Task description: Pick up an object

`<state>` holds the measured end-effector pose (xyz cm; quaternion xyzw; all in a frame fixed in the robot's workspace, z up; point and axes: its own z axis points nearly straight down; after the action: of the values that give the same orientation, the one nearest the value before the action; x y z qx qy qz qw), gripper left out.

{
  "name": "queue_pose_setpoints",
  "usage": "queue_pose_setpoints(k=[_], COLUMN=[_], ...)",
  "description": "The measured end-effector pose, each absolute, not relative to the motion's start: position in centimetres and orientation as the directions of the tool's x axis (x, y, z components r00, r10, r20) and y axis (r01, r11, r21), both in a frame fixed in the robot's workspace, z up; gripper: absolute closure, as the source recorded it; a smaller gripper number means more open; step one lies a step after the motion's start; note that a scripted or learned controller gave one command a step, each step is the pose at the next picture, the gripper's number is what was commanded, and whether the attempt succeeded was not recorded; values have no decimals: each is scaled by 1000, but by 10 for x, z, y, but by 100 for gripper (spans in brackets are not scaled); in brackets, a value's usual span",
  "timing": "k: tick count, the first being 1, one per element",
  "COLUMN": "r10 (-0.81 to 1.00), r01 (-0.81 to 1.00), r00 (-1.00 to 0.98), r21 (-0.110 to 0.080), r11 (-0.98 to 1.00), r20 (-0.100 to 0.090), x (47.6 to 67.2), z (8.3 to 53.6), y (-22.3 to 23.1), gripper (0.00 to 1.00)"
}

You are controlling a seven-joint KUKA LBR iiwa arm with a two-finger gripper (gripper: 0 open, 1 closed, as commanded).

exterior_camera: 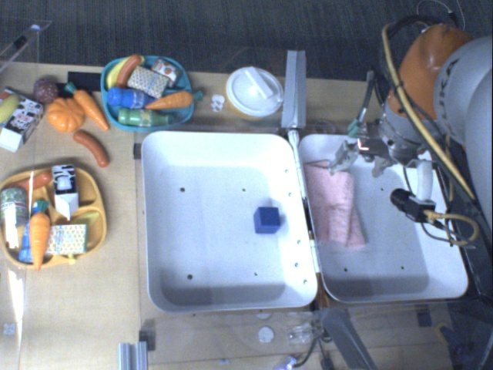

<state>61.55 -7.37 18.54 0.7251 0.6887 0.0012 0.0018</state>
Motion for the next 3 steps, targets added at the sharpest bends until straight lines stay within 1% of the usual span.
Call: queue_pose_setpoints(k=[1,2,3], r10=[1000,937,904], r01=[1000,937,904], r00=[-16,-349,-427], r21=[6,14,14], r11=[16,349,427], r20=[-1,-8,-7], x=[614,632,576], z=[95,91,91], y=[-111,-85,-90], gripper=[0,0,0])
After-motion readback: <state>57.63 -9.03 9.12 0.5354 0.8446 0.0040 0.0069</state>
